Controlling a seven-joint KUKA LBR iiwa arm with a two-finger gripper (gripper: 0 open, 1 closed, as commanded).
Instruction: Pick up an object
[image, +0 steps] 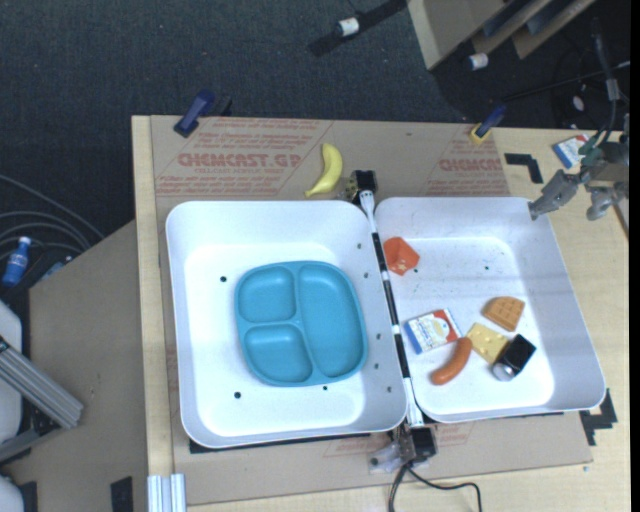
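1. Hanging off past the far right corner of the right bin (560, 330), the gripper (578, 190) sits outside the bin wall, over the bench. Whether the claw is released or clenched I cannot tell from where I stand; nothing shows between its tips.
2. I judge it is parked there, clear of the bin, so no pick is under way yet.
3. Candidates for picking all lie in the right bin. An orange-red piece (401, 255) rests near its left wall, toward the far side.
4. Toward that bin's near side, a small carton (433, 330), a sausage (451, 362), a yellow wedge (487, 342), a black piece (515, 355) and a waffle-like piece (505, 312) crowd together, some touching.
5. That crowding looks like the main obstacle: closing on one could nudge a neighbour. The orange-red piece stands apart and seems easier.
6. Left of the right bin, the left bin (190, 300) holds a blue divided plate (300, 322).
7. A banana (326, 171) lies on the bench, just beyond the left bin's far wall.
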